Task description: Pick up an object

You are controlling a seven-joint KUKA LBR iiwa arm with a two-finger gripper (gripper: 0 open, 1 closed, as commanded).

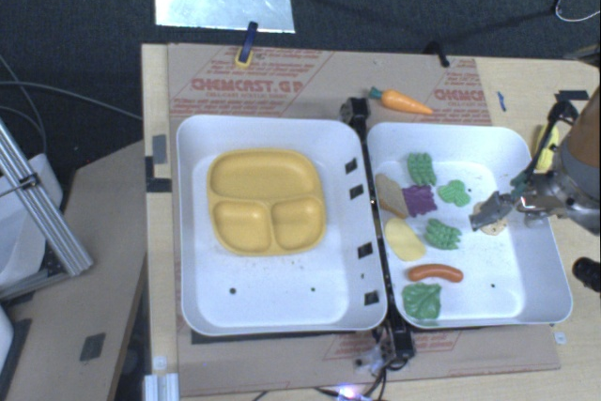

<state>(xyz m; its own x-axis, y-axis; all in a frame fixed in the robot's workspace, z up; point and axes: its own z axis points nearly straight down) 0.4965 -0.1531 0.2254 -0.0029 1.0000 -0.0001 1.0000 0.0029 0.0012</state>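
your gripper (490, 219) is hanging over the right side of the right bin (540, 296), coming in from the right with the grey arm (573, 192) behind it. honestly you can't tell how wide the claw is from up here, the tips are just a dark blurry lump, and there's a pale roundish bit right at them that might be a small toy piece, but it's too fuzzy to call it held. closest things to the claw are the green broccoli-looking piece (454, 193) just up and left of it and another leafy green piece (442, 234) just left and below. further left you've got the purple grape bunch (418, 199) touching a tan bread-like slice (390, 192), a green piece (422, 169) above those, and a yellow lemon-ish piece (405, 240) below. the red sausage (435, 273) lies flat toward the front, with a green lettuce leaf (422, 301) just in front of it. the left bin (197, 296) holds a yellow divided plate (266, 201). an orange toy carrot (401, 101) sits on the cardboard behind the bins.
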